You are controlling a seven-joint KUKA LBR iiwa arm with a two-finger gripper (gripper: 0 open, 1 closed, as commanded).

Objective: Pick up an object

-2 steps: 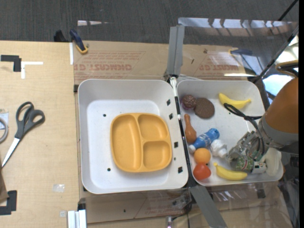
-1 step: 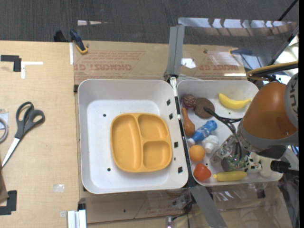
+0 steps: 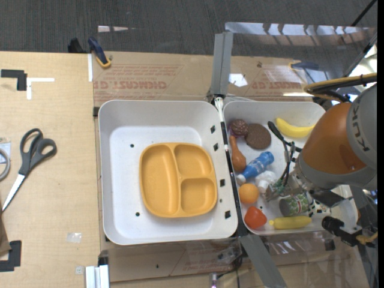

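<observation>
A pale wooden bench (image 3: 54, 179) stands over dark ribbed flooring, with flattened cardboard under two shallow white bins. The pincer (image 3: 292, 198) is down in the right bin (image 3: 318, 108), near its front edge, amid cables and hardware; how it is set cannot be told from this angle, and nothing can be seen gripped in it. It sits on or just beside a small green-patterned object (image 3: 294, 206) that I cannot name. The arm (image 3: 333, 140), with its orange band, hangs over the bin's right side and hides what lies beneath.

Candidates for the pick crowd the bin's left half, probably tipped in loose, which explains the jumble: a blue-and-white bottle (image 3: 257, 164) lying on its side, an orange (image 3: 248, 192) just in front of it, a red tomato (image 3: 255, 217) at the front left corner, a long yellow piece (image 3: 290, 222) along the front edge, a brown drumstick-shaped toy (image 3: 237, 155) against the left wall, a dark berry-like toy (image 3: 239, 126) and a brown disc (image 3: 258, 136) near the back, and a banana (image 3: 294, 128) behind the arm.

The left bin (image 3: 114, 161) carries a yellow divided plate (image 3: 178, 179) in its middle. Scissors (image 3: 27, 158) lie near the bench's left edge, and a blue clamp (image 3: 98, 52) sits at its back edge. Printing on the cardboard (image 3: 144, 81) reads reversed, and I cannot make it out.
</observation>
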